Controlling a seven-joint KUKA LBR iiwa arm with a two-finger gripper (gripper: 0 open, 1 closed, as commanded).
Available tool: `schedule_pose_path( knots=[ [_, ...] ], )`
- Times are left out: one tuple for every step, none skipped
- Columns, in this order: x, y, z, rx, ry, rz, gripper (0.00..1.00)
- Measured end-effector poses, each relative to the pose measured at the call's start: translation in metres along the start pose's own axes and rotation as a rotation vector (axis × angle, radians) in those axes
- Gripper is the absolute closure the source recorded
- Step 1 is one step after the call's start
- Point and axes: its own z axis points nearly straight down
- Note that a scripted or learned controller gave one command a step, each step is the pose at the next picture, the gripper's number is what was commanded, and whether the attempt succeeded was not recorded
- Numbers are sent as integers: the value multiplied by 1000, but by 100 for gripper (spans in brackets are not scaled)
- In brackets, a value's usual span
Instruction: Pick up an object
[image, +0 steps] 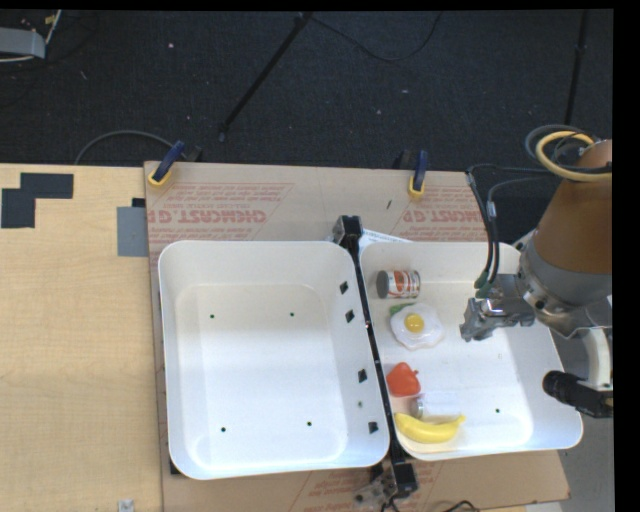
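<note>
My tool (482, 322) hangs over the right bin (530, 400), near its right side, with my grey arm (570, 250) reaching in from the right. I cannot tell from this angle how the tool stands, and I see nothing in it.

I count two white bins on the worktop (70, 340), side by side. The left bin (260, 370) has a bare floor. The right bin holds four things, all along its left side: one small can (398, 284) lying on its side near the top, one fried-egg toy (416, 326) just below it, one red piece (403, 379) lower down, and one yellow banana (430, 429) at the bottom edge. The egg toy is the nearest to my tool, a little to its left; the others lie apart from it.

Two clamps (418, 173) grip the cardboard sheet behind the bins.
</note>
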Motion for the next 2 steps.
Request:
schedule_pose_path(
  knots=[
    [46,28,1,3,0,-4,100],
    [104,49,7,4,1,-5,100]
  ],
)
